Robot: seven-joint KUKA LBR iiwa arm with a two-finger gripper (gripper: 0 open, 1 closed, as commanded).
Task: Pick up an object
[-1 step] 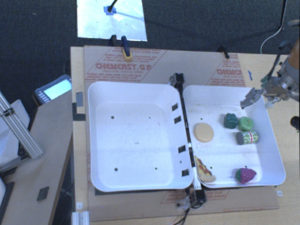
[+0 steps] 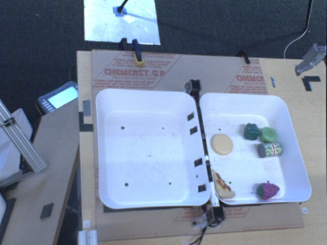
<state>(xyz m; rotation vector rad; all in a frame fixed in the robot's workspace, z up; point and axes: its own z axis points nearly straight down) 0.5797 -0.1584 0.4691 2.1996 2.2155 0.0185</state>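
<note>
The right bin holds several small objects. A tan round disc lies near its left wall. A dark green lump and a light green ball sit side by side toward the right. Just below them lies a small can with grey, green and red bands, on its side. A magenta berry-shaped toy with a green end rests near the front right corner. A yellow and red toy lies against the front left wall, by the divider.
The left bin stands beside the right one, their walls meeting at a clipped seam. A grey metal piece juts in at the upper right edge. A shiny plate lies behind the bench, and a handheld device at the left.
</note>
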